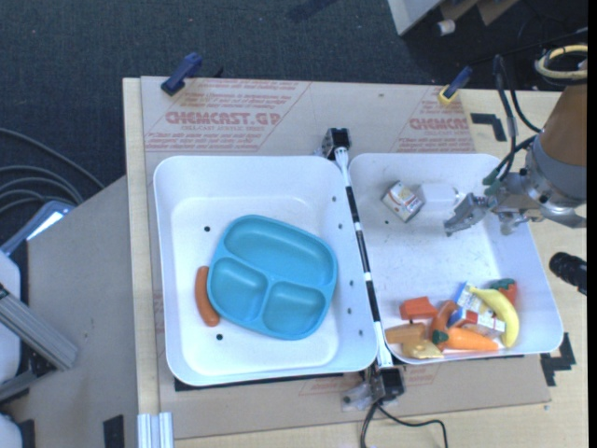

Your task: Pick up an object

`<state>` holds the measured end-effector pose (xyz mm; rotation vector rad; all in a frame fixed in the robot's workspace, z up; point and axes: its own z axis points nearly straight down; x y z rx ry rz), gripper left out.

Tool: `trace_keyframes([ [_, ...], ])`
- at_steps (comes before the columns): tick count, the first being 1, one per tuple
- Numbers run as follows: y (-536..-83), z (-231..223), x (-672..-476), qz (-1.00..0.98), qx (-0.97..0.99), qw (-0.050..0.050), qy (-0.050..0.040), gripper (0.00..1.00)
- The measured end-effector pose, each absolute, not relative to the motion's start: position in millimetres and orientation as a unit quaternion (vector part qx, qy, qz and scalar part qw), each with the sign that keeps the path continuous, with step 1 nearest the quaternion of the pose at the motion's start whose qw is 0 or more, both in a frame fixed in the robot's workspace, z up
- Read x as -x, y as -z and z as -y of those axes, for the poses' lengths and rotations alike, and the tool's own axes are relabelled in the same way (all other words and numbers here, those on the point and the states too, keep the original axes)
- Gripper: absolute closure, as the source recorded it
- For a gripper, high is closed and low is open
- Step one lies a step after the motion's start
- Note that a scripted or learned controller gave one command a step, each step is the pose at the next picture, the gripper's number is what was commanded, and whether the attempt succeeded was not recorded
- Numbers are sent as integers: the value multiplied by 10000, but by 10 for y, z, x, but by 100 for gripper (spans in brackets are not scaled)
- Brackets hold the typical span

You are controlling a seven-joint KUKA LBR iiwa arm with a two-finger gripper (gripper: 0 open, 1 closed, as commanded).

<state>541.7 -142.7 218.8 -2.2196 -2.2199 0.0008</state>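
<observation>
While gripper (464,216), fingers unreadable, hovers: one blue tray (271,276), one banana (501,309).

Both bins (177,250) are white. The left one holds a light blue plate (270,276) and an orange-red sausage (206,296). In the right bin, a small box (403,200) looks white and brown, though blurred. The heap includes a yellow banana (500,308), an orange carrot (469,341) and a red block (416,307). The surface (242,119) is tan with red lettering.
</observation>
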Motion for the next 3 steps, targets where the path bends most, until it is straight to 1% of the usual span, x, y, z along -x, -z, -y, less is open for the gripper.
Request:
trace_keyframes([
  [1,-1844,563,-5741,7075,7067,16,-5,0],
  [2,-1843,172,-5302,7072,7070,17,-8,0],
  [3,-1263,1067,-5418,7067,7075,12,-8,0],
])
